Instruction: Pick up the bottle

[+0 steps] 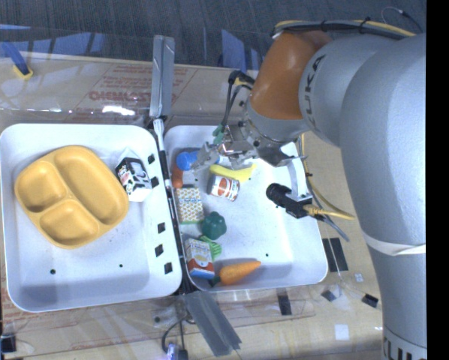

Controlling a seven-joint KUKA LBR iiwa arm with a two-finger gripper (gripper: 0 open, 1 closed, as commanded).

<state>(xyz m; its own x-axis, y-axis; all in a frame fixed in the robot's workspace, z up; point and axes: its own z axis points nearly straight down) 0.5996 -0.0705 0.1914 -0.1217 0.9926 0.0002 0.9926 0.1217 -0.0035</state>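
Bottle (184,160) to the view's left of my gripper (223,150), near but apart.

I take the bottle to be the blue-and-orange item at the far left corner of the bin (284,238) on the view's right, against the dividing wall. The ID is uncertain at this size. Its long axis looks to run roughly along that wall, blue end farther from the camera. My gripper hangs low over the far middle of this bin, just above the banana (232,170) and can (224,188), so those sit closer under me than the bottle does. Whether the gripper is open or closed, I cannot tell, and I see nothing held. Judgement: the next move needs a sideways shift toward the wall, with the jaws set across the bottle's axis.
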